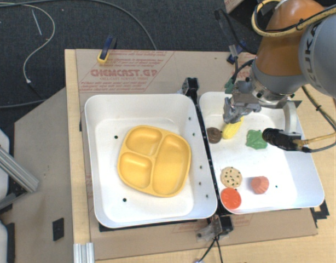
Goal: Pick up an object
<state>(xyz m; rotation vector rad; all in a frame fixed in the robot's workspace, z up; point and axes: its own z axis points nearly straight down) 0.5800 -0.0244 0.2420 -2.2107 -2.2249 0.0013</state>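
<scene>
Orange disc [231,199] front of rt bin; yellow corn [231,130] just under hand [233,115], grip state unclear.

red "CHEMCAST GP" print, cardboard sheet [124,70]

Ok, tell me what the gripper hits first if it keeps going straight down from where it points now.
Most likely the yellow toy: the gripper hangs right over it in the right bin, though depth is hard to judge from this slant.

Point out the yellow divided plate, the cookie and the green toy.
yellow divided plate [155,160]: camera view, on its centre ridge.
cookie [231,177]: camera view, middle of its face.
green toy [255,139]: camera view, its middle.
</scene>
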